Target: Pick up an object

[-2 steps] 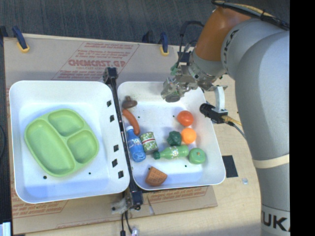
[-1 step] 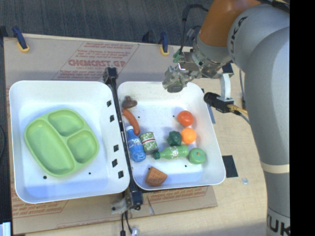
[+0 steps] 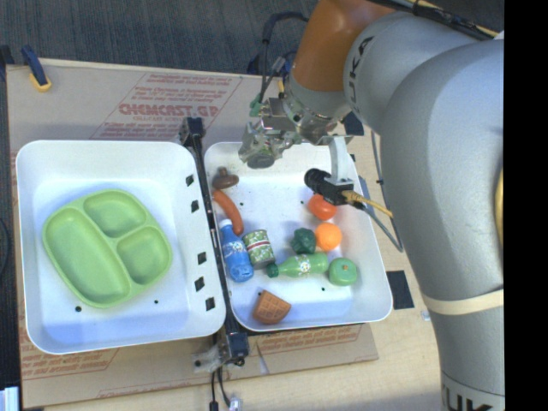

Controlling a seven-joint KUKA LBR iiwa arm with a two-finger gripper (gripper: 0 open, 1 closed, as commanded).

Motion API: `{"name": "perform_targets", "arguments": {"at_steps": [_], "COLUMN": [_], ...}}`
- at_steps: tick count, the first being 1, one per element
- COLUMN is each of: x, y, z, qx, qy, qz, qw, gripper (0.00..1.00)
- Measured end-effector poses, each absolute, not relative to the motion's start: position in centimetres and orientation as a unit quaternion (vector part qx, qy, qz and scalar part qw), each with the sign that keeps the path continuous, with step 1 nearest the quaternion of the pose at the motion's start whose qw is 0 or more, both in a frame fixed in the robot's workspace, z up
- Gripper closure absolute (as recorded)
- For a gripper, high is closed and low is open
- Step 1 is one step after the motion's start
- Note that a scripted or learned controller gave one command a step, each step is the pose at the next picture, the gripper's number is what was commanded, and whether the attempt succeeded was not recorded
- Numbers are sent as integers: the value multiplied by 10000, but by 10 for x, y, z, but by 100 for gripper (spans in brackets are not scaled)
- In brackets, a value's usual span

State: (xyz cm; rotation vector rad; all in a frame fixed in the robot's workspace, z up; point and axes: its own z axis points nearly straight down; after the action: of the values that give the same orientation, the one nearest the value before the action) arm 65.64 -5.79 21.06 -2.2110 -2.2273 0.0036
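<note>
White plastic bins: two shallow trays side by side; left bin (image 3: pixel 34 229) bears a light-green three-compartment plate (image 3: pixel 107 245); right bin (image 3: pixel 377 289) bears the loose objects.
Arm: grey KUKA arm with an orange band (image 3: pixel 330 37), reaching in from the right.
Gripper (image 3: pixel 261 151): hangs over the far-left corner of the right bin; whether anything lies between its fingers cannot be told, nor whether they stand apart or together.
Nearest candidates: small brown lump (image 3: pixel 225 178) just beside the gripper; orange-red sausage-shaped toy (image 3: pixel 229 211) near the bin's left wall.
Other candidates: blue plastic bottle (image 3: pixel 235 253); small labelled can (image 3: pixel 258 247); green toy bottle lying flat (image 3: pixel 301 266); orange ball (image 3: pixel 328 235); round green piece (image 3: pixel 342 271); brown wedge (image 3: pixel 271 306).
Step in hand (judged): approach above the pile, no grasp evident.
Next move (judged): centre over one separate object, such as the brown lump, then descend and close on it.
</note>
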Motion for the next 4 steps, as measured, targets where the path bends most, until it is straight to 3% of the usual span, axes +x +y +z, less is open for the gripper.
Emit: {"name": "perform_targets", "arguments": {"at_steps": [1, 2, 3, 4], "x": [655, 657, 656, 657], "y": [-113, -58, -131, -130], "z": [174, 228, 176, 187], "qx": [-7053, -7048, -7056, -7042], "qy": [-7089, -7094, -7086, -7100], "qz": [23, -4, 21, 18], "qw": [16, 4, 15, 15], "gripper": [100, 100, 100, 100]}}
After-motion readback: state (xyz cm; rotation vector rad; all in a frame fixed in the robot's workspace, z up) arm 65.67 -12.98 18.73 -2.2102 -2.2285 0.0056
